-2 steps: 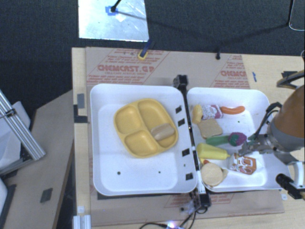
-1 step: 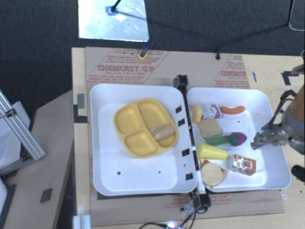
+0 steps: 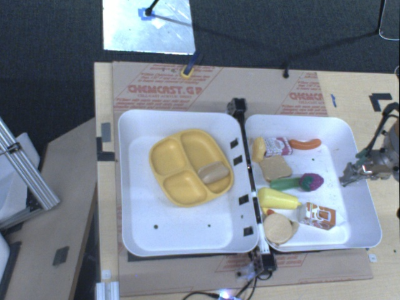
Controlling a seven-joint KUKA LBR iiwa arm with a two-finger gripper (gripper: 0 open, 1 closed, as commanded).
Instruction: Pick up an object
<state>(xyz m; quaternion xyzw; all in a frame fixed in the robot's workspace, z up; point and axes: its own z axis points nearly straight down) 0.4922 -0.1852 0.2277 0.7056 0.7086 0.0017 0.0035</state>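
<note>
The gripper (image 3: 347,177) hangs at the right bin's (image 3: 357,212) right edge; whether its jaws are wide or narrow, I cannot tell. Toy food (image 3: 290,182) lies left of it.

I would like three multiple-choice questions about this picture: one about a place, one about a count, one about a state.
1. Where does the yellow tray lie?
A. left bin
B. right bin
C. on the floor

2. How many compartments does the tray have?
A. two
B. three
C. five

3. What is the state of the gripper?
A. it lifts the sausage
B. it presses on the tray
C. it is at the right bin's right edge and holds no toy

Key: 1 A, the tray lies inside the left bin. 2 B, two ridges split it into three wells. 3 C, the gripper is over the right bin rim, while the sausage lies apart on the bin floor.
</note>
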